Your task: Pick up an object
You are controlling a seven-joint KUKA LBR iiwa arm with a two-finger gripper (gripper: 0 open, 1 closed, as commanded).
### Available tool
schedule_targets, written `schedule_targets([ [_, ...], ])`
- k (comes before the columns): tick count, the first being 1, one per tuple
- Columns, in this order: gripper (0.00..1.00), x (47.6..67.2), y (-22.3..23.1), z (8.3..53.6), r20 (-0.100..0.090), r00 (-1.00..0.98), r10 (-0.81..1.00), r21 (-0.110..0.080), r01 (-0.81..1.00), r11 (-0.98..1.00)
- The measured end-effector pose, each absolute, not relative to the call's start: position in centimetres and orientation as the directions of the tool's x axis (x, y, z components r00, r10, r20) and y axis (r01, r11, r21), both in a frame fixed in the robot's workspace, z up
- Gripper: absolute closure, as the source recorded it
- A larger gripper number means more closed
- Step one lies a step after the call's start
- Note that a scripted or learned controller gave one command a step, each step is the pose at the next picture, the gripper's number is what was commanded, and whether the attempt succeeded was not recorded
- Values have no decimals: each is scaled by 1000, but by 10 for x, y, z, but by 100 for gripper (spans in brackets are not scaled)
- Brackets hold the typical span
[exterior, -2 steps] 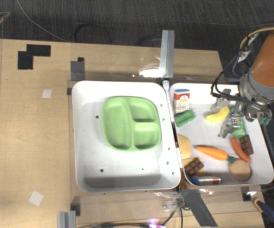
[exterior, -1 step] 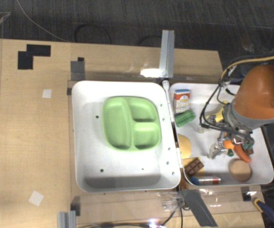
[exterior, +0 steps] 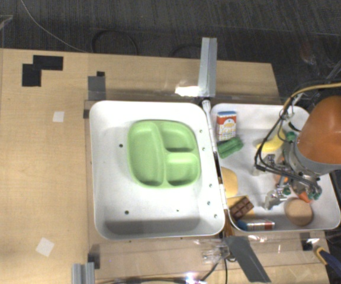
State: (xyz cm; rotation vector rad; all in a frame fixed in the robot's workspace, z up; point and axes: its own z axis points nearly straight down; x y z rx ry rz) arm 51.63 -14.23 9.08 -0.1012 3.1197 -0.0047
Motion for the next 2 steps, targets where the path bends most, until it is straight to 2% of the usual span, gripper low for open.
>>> schedule_targets([
  [1,0,571,-92,90,-19,-993,-117,-2,-117,993],
  [2,100,575,-91,105,-34,-992,-122,-5,-122,993],
])
